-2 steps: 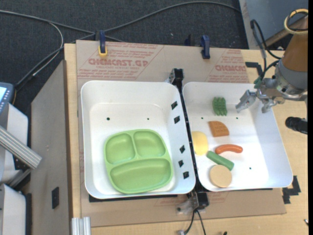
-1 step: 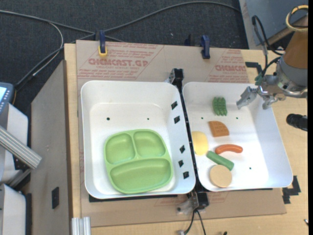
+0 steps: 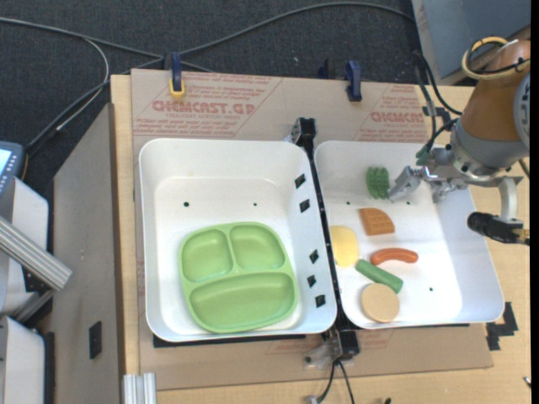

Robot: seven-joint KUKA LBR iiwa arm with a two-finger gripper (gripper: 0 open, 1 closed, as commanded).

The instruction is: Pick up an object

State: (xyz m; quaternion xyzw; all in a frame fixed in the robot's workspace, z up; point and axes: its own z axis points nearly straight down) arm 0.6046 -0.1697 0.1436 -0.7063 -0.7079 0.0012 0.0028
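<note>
Six foods in right bin (image 3: 472, 297), tool (image 3: 421, 181) above

Divided tray (image 3: 238, 276) in left bin (image 3: 160, 225)

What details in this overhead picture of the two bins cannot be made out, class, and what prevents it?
- Claw, camera view: too small and blurred to tell open from shut.
- Arm: cut off by the right edge.
- Green toy by the claw: too small to identify.
- Round tan piece: partly covered by the green stick.
</note>
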